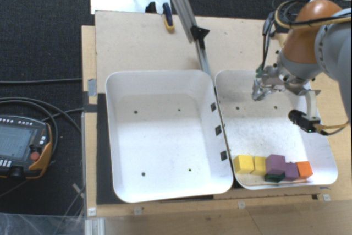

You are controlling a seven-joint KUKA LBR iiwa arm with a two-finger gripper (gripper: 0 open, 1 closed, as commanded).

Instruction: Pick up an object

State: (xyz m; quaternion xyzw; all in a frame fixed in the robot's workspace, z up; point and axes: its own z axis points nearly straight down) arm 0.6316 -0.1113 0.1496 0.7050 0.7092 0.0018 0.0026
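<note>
Gripper (259, 92) hangs over far part of right bin (242, 118), nothing visible between its tips; whether wide or narrow cannot be told from this angle. Blocks sit in row along near edge of that bin, well apart from gripper: yellow blocks (250, 164), purple blocks (280, 164), dark green block (274, 176), orange block (304, 169). Left bin (159, 135) beside it. Judgement: pick not yet done; approach, descent, grasp and lift all remain.

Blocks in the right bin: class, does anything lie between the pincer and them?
Nothing visible does. The pincer hangs over the bin's far end; the blocks sit clustered along its near wall, with bare white floor between.
</note>
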